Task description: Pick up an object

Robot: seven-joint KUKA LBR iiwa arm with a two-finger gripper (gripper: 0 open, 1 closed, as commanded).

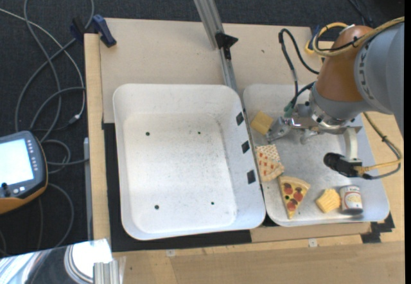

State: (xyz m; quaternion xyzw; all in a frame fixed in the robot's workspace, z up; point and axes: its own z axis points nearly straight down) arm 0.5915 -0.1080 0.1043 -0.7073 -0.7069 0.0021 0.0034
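Candidate object: tan block (261, 123), lying flat in the upper left corner of the right bin (313, 170), close to that bin's left wall. It is the item nearest the pincer (284, 126), so I take it as the likely target; the task names no particular object.

Pincer: low over the right bin, just to the right of the tan block. Touching or just apart: cannot tell at this angle. How far it is open also cannot be read; the tip is a small bright cluster under the wrist. Nothing is visibly held in it.

Other items in the right bin, all resting on the floor:
- patterned cracker-like square (268, 162), below the tan block, near the left wall
- pizza slice (293, 195), nearer the front edge
- yellow wedge (328, 200), to the right of the pizza slice
- small can (351, 199), just beside the wedge, front right corner

Left bin (180, 160): no loose items seen. Both bins sit side by side on the counter (160, 51). Arm (359, 74) comes in from the right, bent down over the right bin.

Progress, judged: approach stage reached; no grasp confirmed, no lift. Remaining: secure one object, raise it clear of the bin floor.
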